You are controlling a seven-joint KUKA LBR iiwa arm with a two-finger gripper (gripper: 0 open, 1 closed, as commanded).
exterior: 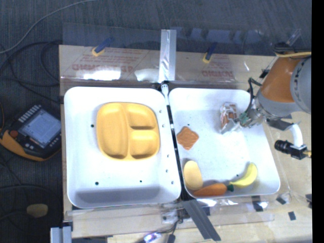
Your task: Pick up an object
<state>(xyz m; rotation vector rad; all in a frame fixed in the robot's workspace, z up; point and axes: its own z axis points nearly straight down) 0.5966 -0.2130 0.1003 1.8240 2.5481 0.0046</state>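
Note:
In the right bin [263, 151] lie an orange flat piece [188, 137], a pale yellow oval piece [192, 173], an orange carrot [210, 189] and a yellow banana [245, 176]. The last three are lined up along the bin's front wall. My gripper [228, 118] hangs over the back right part of this bin. It is apart from all these things, to the right of the orange flat piece and behind the banana. I see nothing between its fingers.
The left bin [81, 186] holds a yellow divided tray [127, 130]. A raised rim [171, 135] separates the two bins. The arm's orange band [281, 82] is over the right bin's back right corner. A handheld controller [33, 133] lies off the bench at the left.

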